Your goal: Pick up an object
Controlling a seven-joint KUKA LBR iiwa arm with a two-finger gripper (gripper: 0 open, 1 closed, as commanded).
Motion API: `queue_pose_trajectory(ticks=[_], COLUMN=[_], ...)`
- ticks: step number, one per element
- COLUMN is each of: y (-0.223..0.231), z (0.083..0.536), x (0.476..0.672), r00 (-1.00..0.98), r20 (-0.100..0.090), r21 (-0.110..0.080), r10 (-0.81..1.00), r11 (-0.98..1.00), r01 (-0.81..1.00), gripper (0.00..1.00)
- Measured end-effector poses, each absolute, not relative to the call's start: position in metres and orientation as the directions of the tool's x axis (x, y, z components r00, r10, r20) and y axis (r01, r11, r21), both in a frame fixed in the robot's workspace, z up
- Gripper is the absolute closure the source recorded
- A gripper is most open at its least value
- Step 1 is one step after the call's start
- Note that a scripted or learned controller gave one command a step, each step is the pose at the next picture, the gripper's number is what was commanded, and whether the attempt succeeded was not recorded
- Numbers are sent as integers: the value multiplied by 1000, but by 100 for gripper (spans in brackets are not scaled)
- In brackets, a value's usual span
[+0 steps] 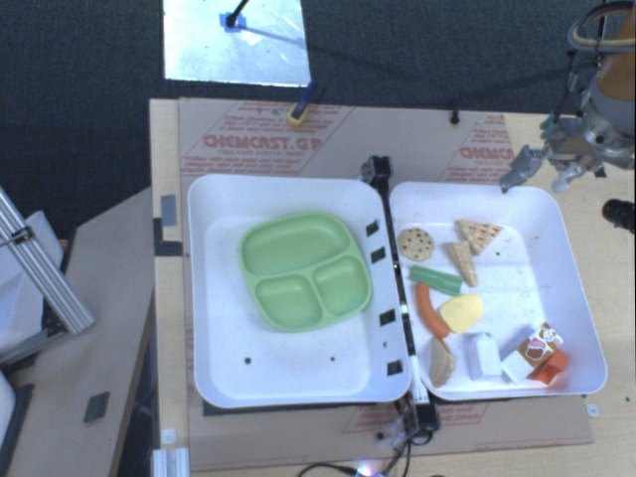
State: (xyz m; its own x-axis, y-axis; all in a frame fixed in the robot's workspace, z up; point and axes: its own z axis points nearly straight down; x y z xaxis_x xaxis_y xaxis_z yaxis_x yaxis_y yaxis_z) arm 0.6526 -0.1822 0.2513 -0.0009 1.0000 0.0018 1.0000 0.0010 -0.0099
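Note:
The right white bin (571,256) holds several toy foods: a round cookie (414,242), a pizza wedge (480,234), a tan wedge (462,262), a green bean (435,279), an orange carrot (431,310), a yellow lemon-like piece (461,313), a beige piece (442,362), a white block (483,355) and a small carton (538,351). My gripper (546,170) hangs above the bin's far right corner, open, with nothing between its fingers.
The left white bin (214,356) holds a green divided plate (303,270). A black clip rail (392,271) runs between the bins. A shiny metal sheet (237,26) lies beyond the bench. Metal framing (35,266) stands at the left.

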Motion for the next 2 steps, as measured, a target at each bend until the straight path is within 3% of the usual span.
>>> queue_pose_trajectory(ticks=[1, 2], y=[-182, -179], z=[259, 200], x=[655, 647], r00=[-4, -2], r20=[-1, 1], r21=[2, -3], r10=[1000, 1000], r11=[4, 2], r01=[1000, 1000], gripper=[0, 0])
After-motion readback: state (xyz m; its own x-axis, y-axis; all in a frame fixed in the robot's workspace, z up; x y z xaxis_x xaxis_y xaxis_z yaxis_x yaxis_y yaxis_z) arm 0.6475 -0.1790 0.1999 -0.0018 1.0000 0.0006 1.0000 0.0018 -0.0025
